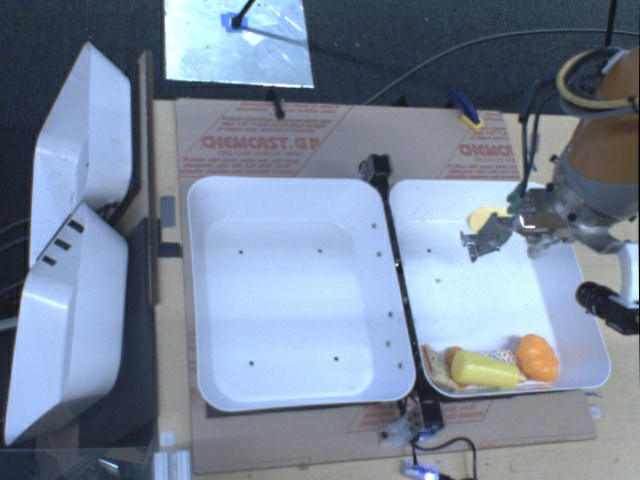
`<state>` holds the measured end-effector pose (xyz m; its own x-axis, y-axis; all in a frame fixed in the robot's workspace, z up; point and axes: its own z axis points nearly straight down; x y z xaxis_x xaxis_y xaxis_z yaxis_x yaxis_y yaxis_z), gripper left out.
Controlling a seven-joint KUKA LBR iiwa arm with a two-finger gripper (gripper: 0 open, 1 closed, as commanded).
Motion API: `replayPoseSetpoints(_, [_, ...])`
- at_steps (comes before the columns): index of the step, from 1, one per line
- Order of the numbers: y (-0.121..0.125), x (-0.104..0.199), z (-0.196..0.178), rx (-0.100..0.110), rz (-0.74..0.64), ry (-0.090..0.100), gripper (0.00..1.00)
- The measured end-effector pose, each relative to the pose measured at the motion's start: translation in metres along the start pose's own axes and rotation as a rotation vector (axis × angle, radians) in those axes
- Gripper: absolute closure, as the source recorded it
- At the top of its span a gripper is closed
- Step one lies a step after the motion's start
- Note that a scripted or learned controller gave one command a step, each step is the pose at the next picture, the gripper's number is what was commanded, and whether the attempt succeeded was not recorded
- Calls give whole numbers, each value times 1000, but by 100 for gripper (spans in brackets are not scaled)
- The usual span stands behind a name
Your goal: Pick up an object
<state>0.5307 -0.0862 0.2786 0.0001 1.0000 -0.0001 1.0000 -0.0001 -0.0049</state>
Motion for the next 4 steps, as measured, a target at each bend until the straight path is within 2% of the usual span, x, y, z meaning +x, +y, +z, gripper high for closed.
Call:
replayPoseSetpoints(1, [1,0,-3,-6,0,0,0])
replayPoseSetpoints(2, [8,6,52,-1,-1,0,0])
replayPoseSetpoints(3, [5,5,94,-2,0,0,0])
replayPoseSetpoints(4, [12,0,151,-1,0,0,0])
